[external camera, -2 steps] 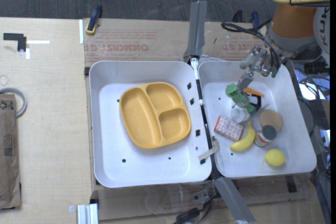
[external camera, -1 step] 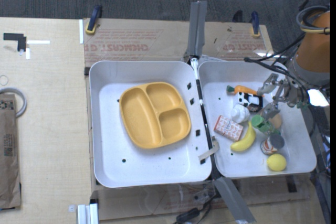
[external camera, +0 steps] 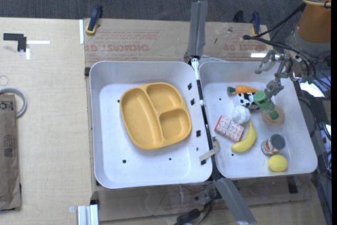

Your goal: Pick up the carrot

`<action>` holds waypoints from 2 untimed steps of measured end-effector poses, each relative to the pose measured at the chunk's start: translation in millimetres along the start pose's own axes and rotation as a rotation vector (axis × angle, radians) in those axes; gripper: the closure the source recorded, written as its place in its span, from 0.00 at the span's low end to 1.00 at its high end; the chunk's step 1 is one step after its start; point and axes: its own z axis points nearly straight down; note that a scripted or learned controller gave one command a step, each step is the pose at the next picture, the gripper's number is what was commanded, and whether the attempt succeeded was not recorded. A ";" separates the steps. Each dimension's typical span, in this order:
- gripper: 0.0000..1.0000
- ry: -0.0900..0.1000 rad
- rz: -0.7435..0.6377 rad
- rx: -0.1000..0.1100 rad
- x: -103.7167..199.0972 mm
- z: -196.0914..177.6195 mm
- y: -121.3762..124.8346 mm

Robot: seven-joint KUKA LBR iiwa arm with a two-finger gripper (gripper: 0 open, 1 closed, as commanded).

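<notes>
Camera view, left to right: yellow three-compartment plastic plate [external camera: 156,114] lying in the left white bin [external camera: 105,166]; right white bin [external camera: 305,166] crowded with small toys. Small orange carrot with a green tip [external camera: 244,89] lying flat near that bin's back wall, just left of a black-and-white toy [external camera: 244,100]; below these, a pink-and-white checked block [external camera: 228,128], a yellow banana [external camera: 245,139] and a yellow lemon [external camera: 277,163]. Two-finger gripper [external camera: 274,87] hanging just right of the carrot, over a green toy [external camera: 261,97]; finger spacing cannot be made out. Best done, judging from this: shift left until centred over the carrot's middle, straddle its narrow width, descend clear of the black-and-white toy, then close.
</notes>
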 end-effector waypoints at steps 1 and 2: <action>0.00 0.000 -0.377 -0.002 0.9 -16.0 53.7; 0.00 -0.001 -0.606 -0.001 -13.8 -35.9 8.0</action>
